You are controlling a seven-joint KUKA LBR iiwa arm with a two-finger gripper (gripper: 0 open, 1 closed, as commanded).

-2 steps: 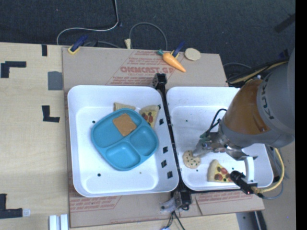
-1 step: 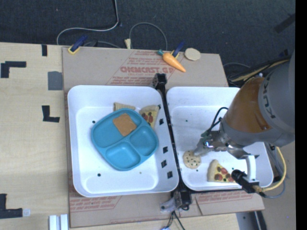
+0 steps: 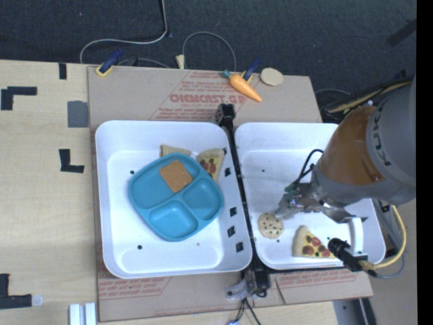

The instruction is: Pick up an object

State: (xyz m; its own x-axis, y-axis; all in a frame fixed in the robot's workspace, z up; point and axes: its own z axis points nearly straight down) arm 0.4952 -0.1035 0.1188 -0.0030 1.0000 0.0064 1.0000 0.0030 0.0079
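White plastic bins are sitting side by side on a cardboard sheet [image 3: 203,100], sharing a black centre divider [image 3: 233,181].

L bin [image 3: 111,202]: a blue sectioned tray [image 3: 177,202] is taking up most of the floor, lying at a slant, w/ a brown toast square [image 3: 176,175] resting in its upper section. A toy pizza slice [image 3: 212,161] is poking out by the tray's upper right edge, close to the divider. Bare floor is showing only along the left wall & the bottom edge.

Behind the bins, on the cardboard's far edge, a toy carrot [image 3: 245,88] & a pale round disc [image 3: 272,77] are lying near each other.

R bin [image 3: 270,137]: upper half is lying bare, so there's room there; lower half is crowded. A choc-chip cookie [image 3: 270,225] is lying near the divider, bottom left of this bin. A second pizza slice [image 3: 310,243] is lying to its right, near the front wall.

The arm is reaching in from the right, orange band over the bin's right side, wrist angling down & left. Gripper [image 3: 289,205] is hovering low, just above & right of the cookie, tips nearly meeting its edge. Can't tell if the claw is released or clenched; tips are too small & dark to read.
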